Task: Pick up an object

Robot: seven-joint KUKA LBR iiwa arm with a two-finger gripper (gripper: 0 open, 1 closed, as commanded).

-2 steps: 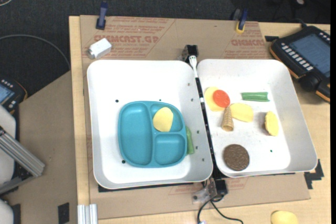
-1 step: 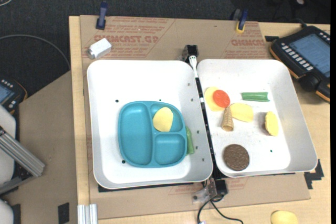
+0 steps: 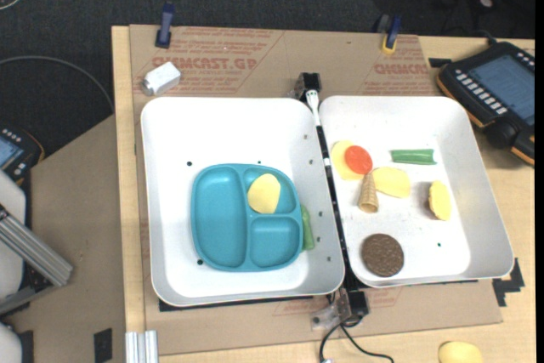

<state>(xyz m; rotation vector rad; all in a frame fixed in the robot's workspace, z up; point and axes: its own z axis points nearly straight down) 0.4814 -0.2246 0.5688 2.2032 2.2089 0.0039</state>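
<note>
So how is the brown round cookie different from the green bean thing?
The brown cookie is a dark, round disc, while the green bean is long, thin and bright. The cookie sits at the near end of the right bin, the bean at its far end. Both lie flat in that bin.

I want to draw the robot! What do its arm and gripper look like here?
This picture gives me its gear, not arm details: a black control pad with a pale screen and rows of buttons, lying beside the right bin.
</note>
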